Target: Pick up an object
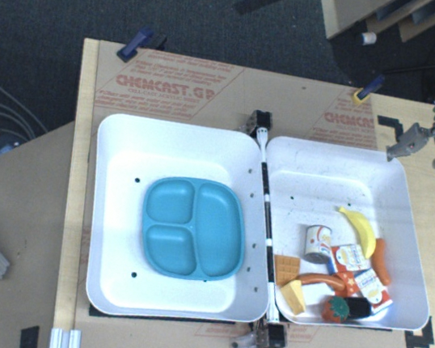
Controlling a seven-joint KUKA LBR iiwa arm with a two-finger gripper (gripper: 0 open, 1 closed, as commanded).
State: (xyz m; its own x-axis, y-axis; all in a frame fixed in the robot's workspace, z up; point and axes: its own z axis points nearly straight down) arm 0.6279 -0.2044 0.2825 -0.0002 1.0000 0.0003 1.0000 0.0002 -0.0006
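In the left bin [108,193] I count one blue divided plate [193,227]. The right bin [407,216] holds one banana [359,229], one can [318,242], one carrot [382,262]. I can't tell how the gripper [429,139] jaws stand.

Red lettering is showing on the brown bench board [175,80], reading "CHEMCAST G P" by the far left edge. Similar red print is repeating at the far right, probably the same brand, too blurred to read.
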